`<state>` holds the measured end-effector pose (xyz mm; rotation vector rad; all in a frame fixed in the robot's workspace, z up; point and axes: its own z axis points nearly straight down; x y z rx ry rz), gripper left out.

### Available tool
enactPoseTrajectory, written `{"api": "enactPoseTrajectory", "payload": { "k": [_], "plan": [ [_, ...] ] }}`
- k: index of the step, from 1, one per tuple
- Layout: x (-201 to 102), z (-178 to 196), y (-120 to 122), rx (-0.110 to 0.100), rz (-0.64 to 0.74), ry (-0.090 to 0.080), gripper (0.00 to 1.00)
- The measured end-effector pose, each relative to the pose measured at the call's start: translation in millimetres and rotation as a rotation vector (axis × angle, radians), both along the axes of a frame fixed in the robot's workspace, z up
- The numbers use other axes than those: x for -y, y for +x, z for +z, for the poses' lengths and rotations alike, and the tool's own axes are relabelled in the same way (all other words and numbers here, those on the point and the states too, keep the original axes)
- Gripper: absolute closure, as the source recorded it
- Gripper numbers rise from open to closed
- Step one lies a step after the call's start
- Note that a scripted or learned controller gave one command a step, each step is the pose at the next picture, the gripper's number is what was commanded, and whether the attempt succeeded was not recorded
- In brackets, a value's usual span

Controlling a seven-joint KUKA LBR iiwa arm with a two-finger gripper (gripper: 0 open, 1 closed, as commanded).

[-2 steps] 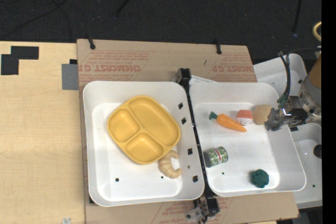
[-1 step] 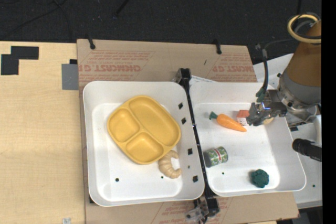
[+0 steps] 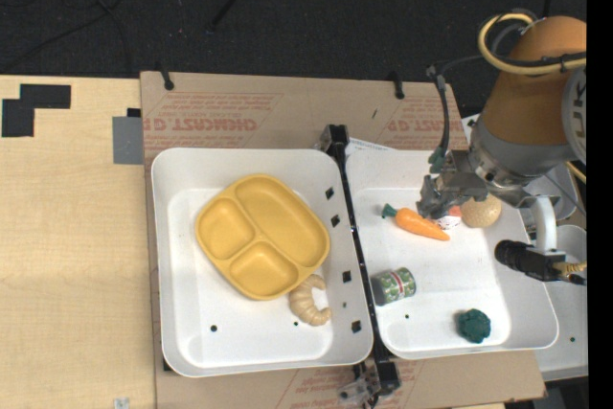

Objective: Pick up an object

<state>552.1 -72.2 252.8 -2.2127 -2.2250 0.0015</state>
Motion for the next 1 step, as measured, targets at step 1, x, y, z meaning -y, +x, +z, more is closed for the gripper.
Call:
{"api": "enactPoseTrajectory", "payload": {
  "k": [1],
  "plan": [
    [-43.9,-16.9,27.3,-0.001,-0.001,-0.001,1.0]
  ]
}}
